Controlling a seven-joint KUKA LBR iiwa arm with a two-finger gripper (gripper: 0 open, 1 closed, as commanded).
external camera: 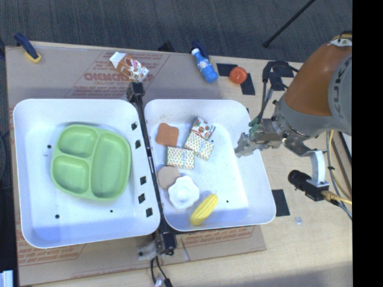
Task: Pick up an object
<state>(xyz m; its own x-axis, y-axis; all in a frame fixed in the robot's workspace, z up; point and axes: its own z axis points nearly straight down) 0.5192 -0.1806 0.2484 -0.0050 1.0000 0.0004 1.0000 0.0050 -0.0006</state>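
The hand hangs at the right rim of the right bin, right of frame centre, and it is too small and blurred to tell how far it is open; nothing is visibly held in it. The candidates for picking lie in that bin's left half: a brown toast slice at the top, two patterned cartons beside it with a third patterned packet just below, a tan round piece, a white fried egg toy touching it, and a yellow corn cob near the lower rim. The corn cob looks the best choice: probably light, stiff plastic, lying apart from the rest, and best gripped across its middle, though its rounded, ridged surface may slip. The flat egg and toast would likely be hard to get under. The cartons seem light and boxy but sit crowded together. The left bin holds a green divided plate. On the counter above the bins lie a blue bottle and an orange ball.
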